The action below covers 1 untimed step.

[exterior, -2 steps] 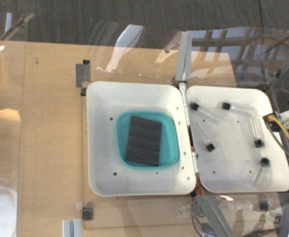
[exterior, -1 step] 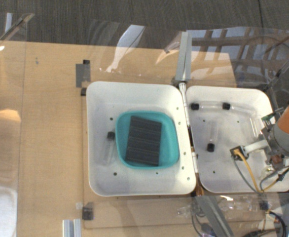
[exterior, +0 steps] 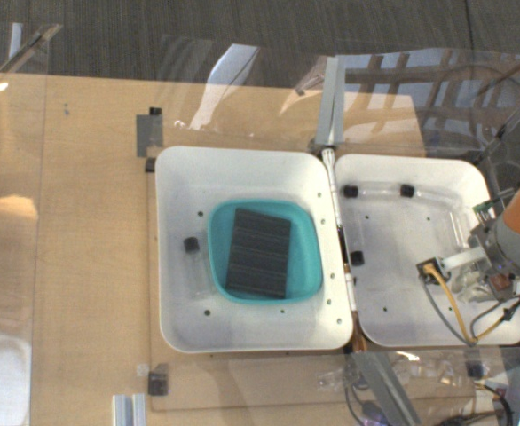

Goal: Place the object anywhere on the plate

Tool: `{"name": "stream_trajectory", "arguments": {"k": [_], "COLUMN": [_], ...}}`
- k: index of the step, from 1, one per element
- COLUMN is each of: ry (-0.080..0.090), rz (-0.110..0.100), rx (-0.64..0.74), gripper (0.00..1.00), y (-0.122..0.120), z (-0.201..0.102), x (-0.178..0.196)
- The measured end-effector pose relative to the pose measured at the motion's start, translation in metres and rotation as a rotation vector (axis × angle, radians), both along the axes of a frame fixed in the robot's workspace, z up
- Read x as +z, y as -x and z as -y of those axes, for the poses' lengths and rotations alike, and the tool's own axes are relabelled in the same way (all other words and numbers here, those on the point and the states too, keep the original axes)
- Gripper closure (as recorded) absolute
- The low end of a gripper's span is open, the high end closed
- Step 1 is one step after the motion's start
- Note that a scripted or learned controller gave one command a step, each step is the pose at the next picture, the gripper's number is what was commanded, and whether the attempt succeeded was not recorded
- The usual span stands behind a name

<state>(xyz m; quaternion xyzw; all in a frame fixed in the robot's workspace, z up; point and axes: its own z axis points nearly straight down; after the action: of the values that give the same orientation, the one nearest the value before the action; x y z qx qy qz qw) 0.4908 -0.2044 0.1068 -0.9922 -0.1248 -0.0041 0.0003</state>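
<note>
End effector (exterior: 489,275) above right side of right bin (exterior: 393,313); its opening cannot be told. Dark ribbed block (exterior: 260,254) lies flat on teal plate (exterior: 306,257), left bin (exterior: 176,238).

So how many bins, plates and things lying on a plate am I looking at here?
White bins: 2
Teal plate: 1
Dark ribbed block, lying on the plate: 1
Total: 4
</note>
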Motion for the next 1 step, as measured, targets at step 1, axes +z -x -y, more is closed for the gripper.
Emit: {"name": "stream_trajectory", "arguments": {"k": [1], "ry": [0.001], "rz": [-0.002], "rx": [0.003], "gripper": [1.00], "y": [0.0018], "z": [-0.1148], "x": [0.0771]}}
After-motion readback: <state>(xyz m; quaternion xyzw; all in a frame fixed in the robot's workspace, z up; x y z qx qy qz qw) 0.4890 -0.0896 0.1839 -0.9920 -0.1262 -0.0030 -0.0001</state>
